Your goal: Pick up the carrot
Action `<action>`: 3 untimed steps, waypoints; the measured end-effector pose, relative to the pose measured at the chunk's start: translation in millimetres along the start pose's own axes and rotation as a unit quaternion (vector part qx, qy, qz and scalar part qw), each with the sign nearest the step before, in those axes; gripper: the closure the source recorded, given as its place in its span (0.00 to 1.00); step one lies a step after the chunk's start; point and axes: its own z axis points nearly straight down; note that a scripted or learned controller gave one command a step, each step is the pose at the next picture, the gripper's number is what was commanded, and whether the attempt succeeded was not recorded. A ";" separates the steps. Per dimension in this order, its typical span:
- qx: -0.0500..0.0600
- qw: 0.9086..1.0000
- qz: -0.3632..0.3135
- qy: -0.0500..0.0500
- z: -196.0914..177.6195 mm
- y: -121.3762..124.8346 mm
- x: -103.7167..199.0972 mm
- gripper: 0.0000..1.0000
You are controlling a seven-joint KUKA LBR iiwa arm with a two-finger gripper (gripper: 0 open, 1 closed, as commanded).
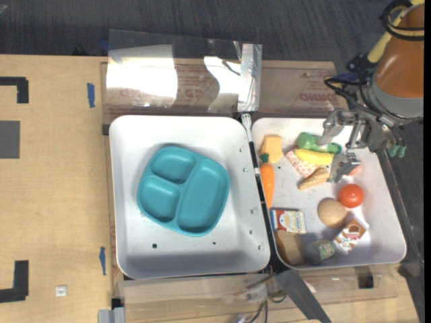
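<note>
Two bins; in the right bin (397, 244) the carrot (267, 182) lies along the left wall, near a yellow block (271, 147). Farther right, gripper (342, 152) hovers over the corn (314, 157), fingers open, nothing held. Approach step; next needs a shift left, then descend.

My arm (404, 66) cut off by the top and right edges, my gripper (345, 155) covering part of the green toy (311, 140), labels on the small carton (288, 220) and packet (351, 234) too blurred to read, dark can (318, 250) indistinct
</note>
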 end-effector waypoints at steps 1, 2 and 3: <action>-0.001 1.000 0.025 0.004 74.1 33.5 -58.9 0.00; 0.001 0.973 0.229 0.004 154.9 18.6 -22.5 0.00; 0.000 0.970 0.243 -0.002 165.7 17.4 -36.7 0.00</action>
